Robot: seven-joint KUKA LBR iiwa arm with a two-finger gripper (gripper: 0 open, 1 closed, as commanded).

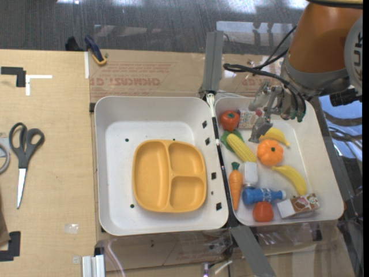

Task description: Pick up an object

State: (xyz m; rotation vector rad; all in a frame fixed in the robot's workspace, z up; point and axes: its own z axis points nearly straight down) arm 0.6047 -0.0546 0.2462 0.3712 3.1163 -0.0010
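Two bins, one arm, toy food waiting in the right bin.

We count two bananas (292, 178), one corn cob (241, 147), one carrot (235, 185), one tomato (230, 119), one small pumpkin (270, 153) and one blue bottle (260, 195) in the right bin (323, 154); the left bin (115, 154) carries one yellow divided plate (170, 176). The gripper (260, 128) hangs tilted above the corn and pumpkin, fingers apart, grasping nothing. One pair of scissors (23, 154) lies on the pale wooden surface (46, 212).

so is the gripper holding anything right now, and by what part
Nothing is held: the gripper hangs open over the right bin, above the toys, with nothing between its fingers.
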